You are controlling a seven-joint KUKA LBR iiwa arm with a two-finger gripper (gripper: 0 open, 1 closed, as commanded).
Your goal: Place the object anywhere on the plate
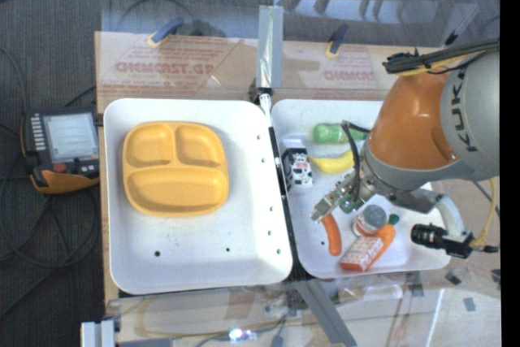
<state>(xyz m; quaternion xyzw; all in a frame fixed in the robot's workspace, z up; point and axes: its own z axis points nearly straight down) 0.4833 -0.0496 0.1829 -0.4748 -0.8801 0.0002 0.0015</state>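
Note:
A yellow plate [175, 168] with three compartments lies in the left bin [195, 260], towards its back left. My gripper [337, 201] hangs low over the right bin [307, 252], just above the upper end of an orange-red sausage [331, 235]. A yellow banana [331, 163] lies just behind the gripper, and a round grey lid [373, 217] sits to its right. Nothing shows between the gripper's tips. The arm's orange band [410, 130] covers the bin's back right part.
The right bin also holds a green item [327, 132] at the back, a small black-and-white toy [299, 168] near the divider, a carrot [385, 234] and a red box [363, 254] at the front. A handheld controller [61, 144] lies left of the bench.

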